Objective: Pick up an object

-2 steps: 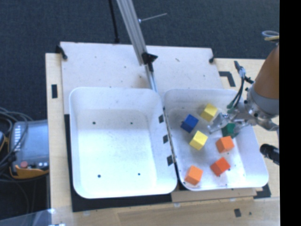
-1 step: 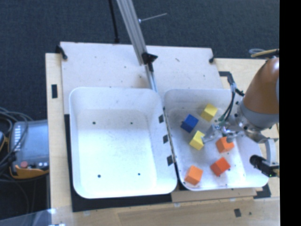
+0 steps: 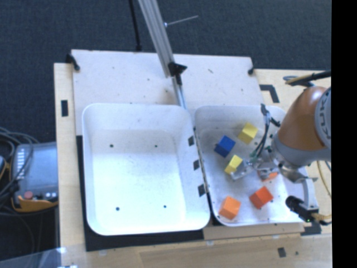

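You have the arm [image 3: 304, 128] leaning in over the right bin [image 3: 207, 121], and its gripper [image 3: 245, 171] sits low among the blocks, right beside the lower yellow block [image 3: 234, 163], which I'll use as the landmark. The metal tip lies just below and to the right of that block, touching it or very nearly so, which suggests that the program has chosen it as the object to pick; it lies near the bin's middle, where the gripper can get round it without meeting a wall. At this slant, with cables crossing the wrist, I cannot tell whether the gripper is spread or closed, and nothing visibly sits between its parts, so treat the block as not yet held. Up and to the left of the landmark is a blue block [image 3: 225, 145]; up and to the right, a second yellow block [image 3: 248, 133]. Below it lie an orange block [image 3: 230, 206] near the bin's lower edge and a red-orange block [image 3: 260, 197] to that one's right. A small reddish piece [image 3: 270, 176] shows just right of the gripper. The left bin [image 3: 89, 121] lies well to the landmark's left on the tabletop [image 3: 223, 244].
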Action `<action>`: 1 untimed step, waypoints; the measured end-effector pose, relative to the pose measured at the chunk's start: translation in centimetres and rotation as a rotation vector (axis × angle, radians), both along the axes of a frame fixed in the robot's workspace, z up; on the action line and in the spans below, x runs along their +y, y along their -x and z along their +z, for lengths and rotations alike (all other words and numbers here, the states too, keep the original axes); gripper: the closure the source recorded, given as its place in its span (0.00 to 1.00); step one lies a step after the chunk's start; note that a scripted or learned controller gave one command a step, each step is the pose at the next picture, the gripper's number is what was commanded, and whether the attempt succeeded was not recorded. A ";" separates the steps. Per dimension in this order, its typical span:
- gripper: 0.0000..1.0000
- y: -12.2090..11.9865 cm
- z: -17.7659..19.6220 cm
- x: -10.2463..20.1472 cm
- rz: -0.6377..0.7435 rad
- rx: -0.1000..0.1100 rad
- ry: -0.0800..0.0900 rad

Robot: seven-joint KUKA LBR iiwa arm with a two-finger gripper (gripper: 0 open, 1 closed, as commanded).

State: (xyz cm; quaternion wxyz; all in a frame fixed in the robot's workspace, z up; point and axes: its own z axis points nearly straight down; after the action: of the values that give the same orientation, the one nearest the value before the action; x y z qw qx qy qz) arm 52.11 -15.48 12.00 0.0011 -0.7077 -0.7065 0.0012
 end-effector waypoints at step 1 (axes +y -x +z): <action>1.00 -0.2 1.3 -0.1 -0.011 -0.009 0.001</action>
State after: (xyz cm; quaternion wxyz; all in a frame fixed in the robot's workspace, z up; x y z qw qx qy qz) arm 52.32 -15.61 13.34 -0.0024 -0.7115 -0.7027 -0.0014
